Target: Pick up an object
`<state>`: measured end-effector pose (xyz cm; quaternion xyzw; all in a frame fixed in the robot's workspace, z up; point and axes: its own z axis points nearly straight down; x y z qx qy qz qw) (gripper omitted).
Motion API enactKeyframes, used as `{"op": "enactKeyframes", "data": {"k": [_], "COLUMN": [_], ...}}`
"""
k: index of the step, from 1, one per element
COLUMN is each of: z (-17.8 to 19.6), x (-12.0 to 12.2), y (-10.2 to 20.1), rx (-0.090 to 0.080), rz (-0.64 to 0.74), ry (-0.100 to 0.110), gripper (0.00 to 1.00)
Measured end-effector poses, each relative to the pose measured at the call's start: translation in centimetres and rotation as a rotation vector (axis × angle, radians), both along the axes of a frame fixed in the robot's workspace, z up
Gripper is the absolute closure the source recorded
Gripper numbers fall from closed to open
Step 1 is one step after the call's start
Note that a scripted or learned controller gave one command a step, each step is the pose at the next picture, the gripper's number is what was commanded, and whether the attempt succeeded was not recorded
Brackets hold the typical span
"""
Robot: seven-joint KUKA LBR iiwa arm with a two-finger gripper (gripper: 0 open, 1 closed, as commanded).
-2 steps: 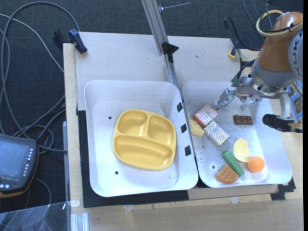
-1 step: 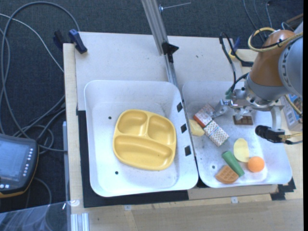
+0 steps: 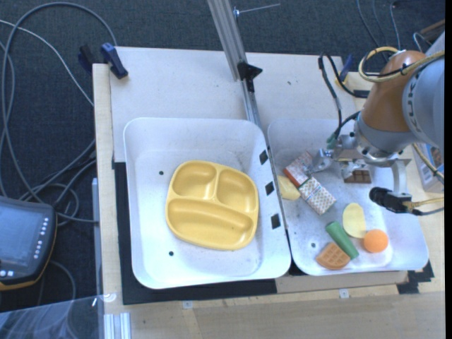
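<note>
Overhead view of the pale desk, which carries two shallow white bins side by side. You see the left bin holding a yellow divided plate that lies flat near its middle. The right bin holds all the small things you could pick. The grey arm, with its orange band, reaches in from the right and bends down over the far part of the right bin. The gripper is low at the end of the arm, just beside the right edge of a red-and-white box; at this slant you cannot tell whether it touches the box, nor whether the gripper is apart or together, and nothing is seen held in it. Just nearer than that box lies a speckled pale block, tilted, with a pale yellow piece to its left against the bin wall. A small brown piece lies under the wrist. Toward the near edge you find a pale yellow slice, a green cylinder, a brown waffle-like piece touching the cylinder's near end, and an orange ball just beside the slice.
</note>
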<state>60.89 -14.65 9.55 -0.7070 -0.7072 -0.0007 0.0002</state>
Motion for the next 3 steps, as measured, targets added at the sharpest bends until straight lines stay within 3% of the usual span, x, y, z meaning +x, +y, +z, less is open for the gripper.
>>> {"op": "enactKeyframes", "data": {"k": [1,3], "z": [1.2,13.5], "x": [0.1,-0.2], "y": [0.0,-0.5], "rx": [0.000,-0.003], "rz": [0.001,0.000], "ry": [-0.004,-0.007], "gripper": [1.00,1.00]}}
